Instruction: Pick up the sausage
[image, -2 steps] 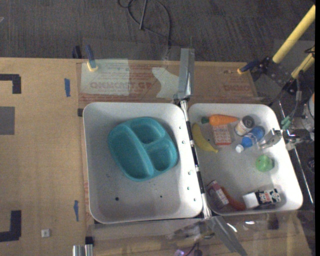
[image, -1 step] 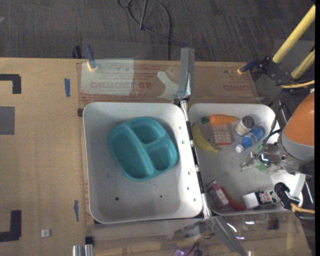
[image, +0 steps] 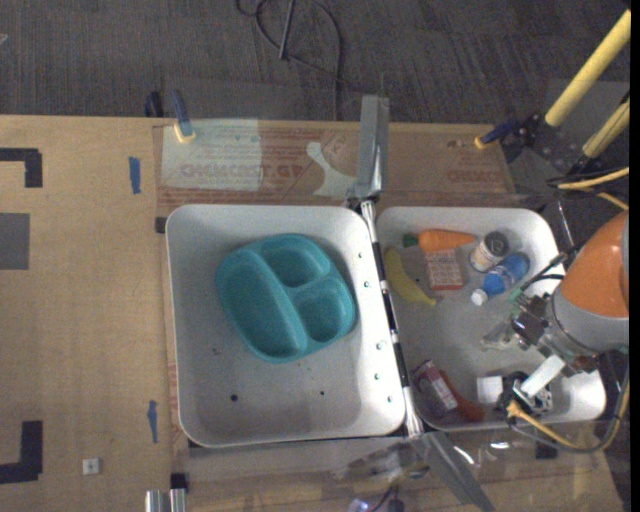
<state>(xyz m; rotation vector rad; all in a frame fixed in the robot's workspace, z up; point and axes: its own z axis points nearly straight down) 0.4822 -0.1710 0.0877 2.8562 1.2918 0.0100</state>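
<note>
The sausage (image: 443, 389) lies at a slant in the near left corner of the right bin (image: 541, 224), close to the left wall and the front rim, with a small white block (image: 488, 387) just beside it to the right. The gripper (image: 510, 332) hangs over the right half of that bin, up and to the right of the sausage and apart from it; whether it is open or closed cannot be made out. Open floor lies between the two. Along the far rim sit a carrot (image: 447, 240), a banana (image: 405, 280), a packet (image: 442, 270), a jar (image: 490, 250) and a bottle (image: 500, 278). The left bin (image: 190, 300) holds a teal plate (image: 287, 296).
</note>
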